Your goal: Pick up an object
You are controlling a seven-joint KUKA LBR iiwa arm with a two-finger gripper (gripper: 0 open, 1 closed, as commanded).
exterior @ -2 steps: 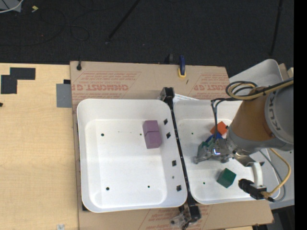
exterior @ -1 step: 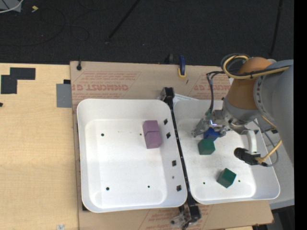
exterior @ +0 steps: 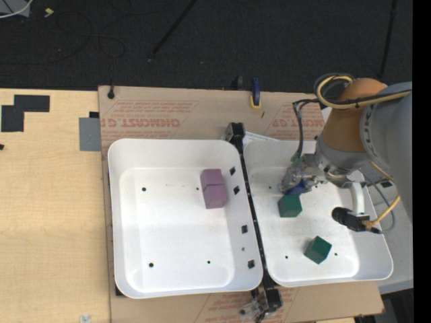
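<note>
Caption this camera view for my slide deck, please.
Gripper poised over a green block in the right bin.

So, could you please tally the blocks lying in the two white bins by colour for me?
Purple rectangular block, in the left bin: 1
Green cubes, in the right bin, one by the gripper at and one nearer the front at: 2
Total: 3 blocks
</note>
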